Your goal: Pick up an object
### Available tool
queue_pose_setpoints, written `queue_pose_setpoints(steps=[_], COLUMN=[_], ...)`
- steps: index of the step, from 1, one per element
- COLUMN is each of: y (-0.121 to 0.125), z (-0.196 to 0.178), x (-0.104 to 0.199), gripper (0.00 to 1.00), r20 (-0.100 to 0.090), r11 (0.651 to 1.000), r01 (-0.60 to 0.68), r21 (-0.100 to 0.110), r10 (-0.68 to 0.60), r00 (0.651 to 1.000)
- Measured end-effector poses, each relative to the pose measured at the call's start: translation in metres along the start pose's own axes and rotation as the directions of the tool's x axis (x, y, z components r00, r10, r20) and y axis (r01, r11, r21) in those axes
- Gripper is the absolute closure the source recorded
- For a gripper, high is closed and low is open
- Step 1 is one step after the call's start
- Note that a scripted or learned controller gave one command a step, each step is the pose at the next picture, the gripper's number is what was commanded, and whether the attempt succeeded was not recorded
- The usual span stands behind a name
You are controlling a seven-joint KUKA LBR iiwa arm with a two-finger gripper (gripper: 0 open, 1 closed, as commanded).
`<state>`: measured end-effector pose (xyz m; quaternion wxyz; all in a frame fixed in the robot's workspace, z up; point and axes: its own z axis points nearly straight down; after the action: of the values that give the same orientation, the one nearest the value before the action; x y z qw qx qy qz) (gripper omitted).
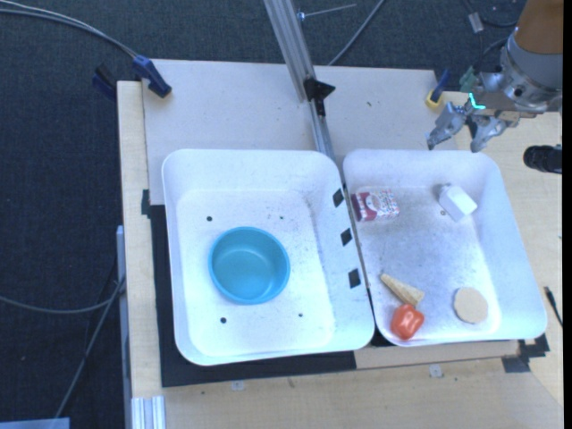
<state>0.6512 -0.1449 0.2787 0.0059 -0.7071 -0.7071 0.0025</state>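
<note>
My gripper [460, 135] hangs above the far edge of the right bin [514, 239], its two fingers spread apart with nothing between them. In that bin lie a white block [458, 202] just below the gripper, a red-and-white packet [374, 206] at the left, a tan wedge [401, 289], a red pepper [407, 322] and a round tan cookie [471, 306] near the front. The left bin [192, 329] holds a blue bowl [249, 264].
A slanted metal pole [290, 34] rises from the bench behind the gap between the bins. A blue clamp [152, 74] sits at the bench's far left corner, and a yellow-blue clip [438, 92] lies beside the gripper.
</note>
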Motion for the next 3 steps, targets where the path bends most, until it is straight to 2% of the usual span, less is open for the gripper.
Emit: queue_pose_setpoints(steps=[1,2,3], y=[0.001,0.0,-0.002], z=[-0.003,0.06,0.103], x=[0.0,0.001,0.003], gripper=[0.0,0.0,0.0], r20=[0.001,0.001,0.0], r11=[1.0,1.0,1.0], r01=[0.0,-0.001,-0.001], r21=[-0.006,0.002,0.003], r10=[0.0,0.001,0.001], r00=[1.0,1.0,1.0])
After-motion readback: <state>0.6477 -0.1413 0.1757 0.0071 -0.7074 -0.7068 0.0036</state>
